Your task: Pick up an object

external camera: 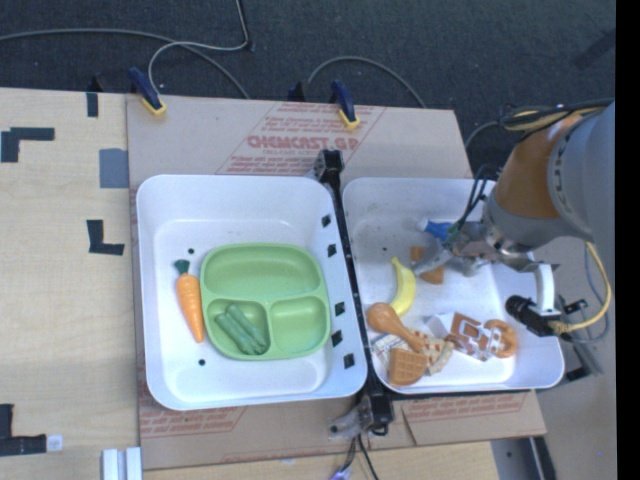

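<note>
banana (403,287), upright, curving leftward, right bin (380,218)

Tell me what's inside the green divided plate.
The green divided plate in the left bin holds green bean-like pieces in its lower-left compartment. The other two compartments show bare green. The plate surface beneath those pieces is covered.

Arm (560,183) runs off the right edge, so most of it's cut off. Gripper (440,258) is a blur; the blue thing (437,230) beside it is too small to identify.
</note>
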Controlling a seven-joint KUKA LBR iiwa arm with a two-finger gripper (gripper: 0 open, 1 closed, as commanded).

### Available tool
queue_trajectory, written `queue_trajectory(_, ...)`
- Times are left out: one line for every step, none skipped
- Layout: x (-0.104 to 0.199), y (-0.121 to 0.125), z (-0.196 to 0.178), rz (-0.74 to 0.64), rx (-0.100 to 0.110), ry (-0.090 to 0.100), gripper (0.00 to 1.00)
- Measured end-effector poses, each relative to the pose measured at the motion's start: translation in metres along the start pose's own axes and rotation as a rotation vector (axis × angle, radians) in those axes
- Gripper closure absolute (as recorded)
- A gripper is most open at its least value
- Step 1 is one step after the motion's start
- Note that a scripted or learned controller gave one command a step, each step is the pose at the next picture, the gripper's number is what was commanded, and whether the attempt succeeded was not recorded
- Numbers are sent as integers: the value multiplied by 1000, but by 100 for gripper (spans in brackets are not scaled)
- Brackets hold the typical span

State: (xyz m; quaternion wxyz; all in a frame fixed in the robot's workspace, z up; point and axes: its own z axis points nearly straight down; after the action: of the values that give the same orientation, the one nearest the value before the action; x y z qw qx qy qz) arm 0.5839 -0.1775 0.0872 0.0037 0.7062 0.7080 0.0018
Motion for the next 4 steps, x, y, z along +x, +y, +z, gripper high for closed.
queue_trajectory(53,53,1,0,3,3,0)
queue_trajectory(78,-1,1,1,6,1,0)
queue_trajectory(77,0,-9,2,3,0,100)
queue_trajectory(143,20,-109,0,7,3,100)
